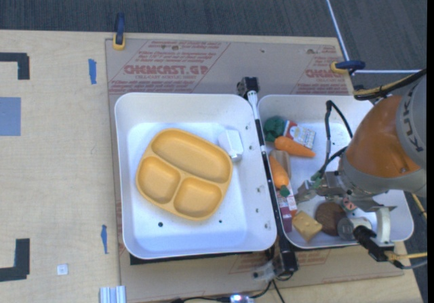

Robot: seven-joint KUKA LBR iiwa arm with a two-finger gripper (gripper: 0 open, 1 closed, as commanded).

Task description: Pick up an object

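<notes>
Yellow divided plate (184,173); 2 white bins (129,132); orange carrot (293,148); brown round object (328,215).

Yellow divided plate (184,174) in left bin (129,159)

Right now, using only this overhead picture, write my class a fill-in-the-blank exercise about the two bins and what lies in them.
1. The yellow tray in the left bin has ____ compartments.
2. The carrot lies in the ____ bin.
3. The small white block touches the tray's ____ edge.
4. The band on the arm is coloured ____.

Missing words: three; right; upper right; orange
</notes>
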